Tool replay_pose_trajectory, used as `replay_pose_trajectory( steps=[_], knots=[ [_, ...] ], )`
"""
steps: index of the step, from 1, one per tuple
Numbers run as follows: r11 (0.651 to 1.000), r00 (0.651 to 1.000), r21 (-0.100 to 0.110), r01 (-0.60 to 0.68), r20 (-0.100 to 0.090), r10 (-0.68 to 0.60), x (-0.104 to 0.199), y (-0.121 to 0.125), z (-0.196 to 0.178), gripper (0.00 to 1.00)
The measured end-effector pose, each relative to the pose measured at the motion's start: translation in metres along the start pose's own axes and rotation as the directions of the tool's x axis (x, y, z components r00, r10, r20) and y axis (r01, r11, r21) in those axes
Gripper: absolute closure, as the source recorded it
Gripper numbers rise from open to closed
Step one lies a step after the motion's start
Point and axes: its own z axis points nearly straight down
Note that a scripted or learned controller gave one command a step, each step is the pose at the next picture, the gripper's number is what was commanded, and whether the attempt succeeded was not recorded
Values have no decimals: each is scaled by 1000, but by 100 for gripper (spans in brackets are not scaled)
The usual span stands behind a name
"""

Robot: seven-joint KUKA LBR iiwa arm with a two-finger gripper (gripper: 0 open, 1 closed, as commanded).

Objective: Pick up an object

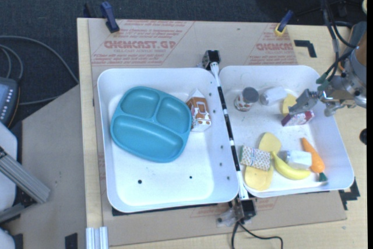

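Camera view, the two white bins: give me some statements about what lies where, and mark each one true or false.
1. The blue plate lies in the bin on the view's left. True.
2. The banana lies next to the blue plate. False: it lies in the bin on the view's right, near its front edge.
3. The carrot lies in the same bin as the banana, close beside it. True.
4. The gripper is above the blue plate. False: it is over the right-hand bin, just above a red packet.
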Motion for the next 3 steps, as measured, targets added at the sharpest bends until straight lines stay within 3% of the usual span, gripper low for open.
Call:
replay_pose_trajectory(
  steps=[1, 2, 3],
  knots=[
    [1000, 1000, 3, -1, -1, 1, 4, -6, 156, 0],
    [1000, 1000, -1, 1, 0, -1, 17, 49, 184, 0],
    [998, 1000, 66, 10, -10, -9, 18, 138, 188, 0]
  ],
)
